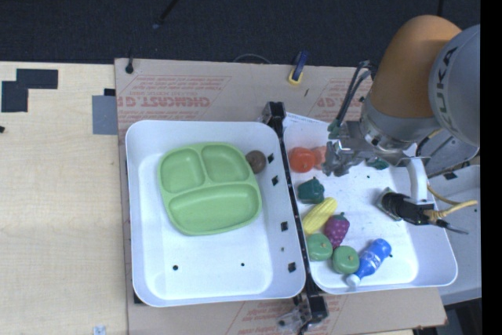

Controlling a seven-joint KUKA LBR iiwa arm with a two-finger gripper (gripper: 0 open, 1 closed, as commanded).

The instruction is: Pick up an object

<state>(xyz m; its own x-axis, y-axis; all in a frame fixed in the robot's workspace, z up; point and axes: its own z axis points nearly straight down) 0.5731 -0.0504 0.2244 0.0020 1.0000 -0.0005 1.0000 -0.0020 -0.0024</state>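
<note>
My gripper (336, 163) hangs low over the back of the right bin (439, 267), just right of an orange-red toy (301, 159). In front of it lie a dark green pepper (311, 189), a yellow corn cob (319, 214) and a purple bunch of grapes (337, 229). Two green round pieces (318, 248) (345, 260) and a blue bottle (372, 258) sit near the bin's front wall. I see nothing held in the gripper.
The left bin (149, 278) bears a light green divided plate (209, 188), and a small brown ball (256, 161) rests by its right wall. The divider (287, 200) between the bins runs close to the toys. The arm's bulk covers the right bin's back right.
</note>
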